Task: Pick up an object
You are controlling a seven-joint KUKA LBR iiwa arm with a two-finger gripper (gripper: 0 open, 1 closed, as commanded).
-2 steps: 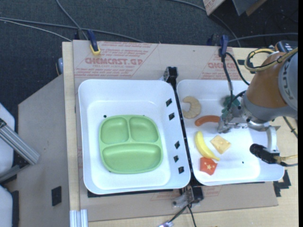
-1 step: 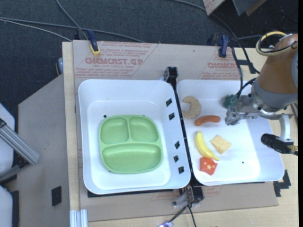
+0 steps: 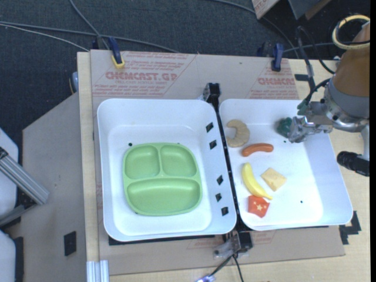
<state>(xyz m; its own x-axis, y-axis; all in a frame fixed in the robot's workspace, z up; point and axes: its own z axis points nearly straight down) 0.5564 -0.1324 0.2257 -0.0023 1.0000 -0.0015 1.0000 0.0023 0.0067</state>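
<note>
A green tray (image 3: 161, 178) is lying in the left bin (image 3: 111, 157), three compartments up, and no part of the arm is near it. In the right bin (image 3: 329, 198) the pickable things are sitting in a loose cluster toward its left half: a tan bagel piece (image 3: 238, 133) farthest, a sausage (image 3: 257, 149) just nearer than that, then a banana (image 3: 254, 181) with a cheese wedge (image 3: 273, 179) just beside it on the right, and a red strawberry (image 3: 258, 205) nearest, touching the banana's near end.

The gripper (image 3: 292, 128) is hanging over the far part of the right bin, to the right of the bagel piece and sausage. A dark green patch is showing at its tip, but I cannot tell whether that is an object or part of the tool, nor how the jaws are standing.

To do this well, I judge the sausage the best target: it is lying apart from its neighbours. The jaws should be straddling its short width, crossing its long axis, and coming straight down to the bin floor before closing. The banana is riskier, crowded by cheese and strawberry.
</note>
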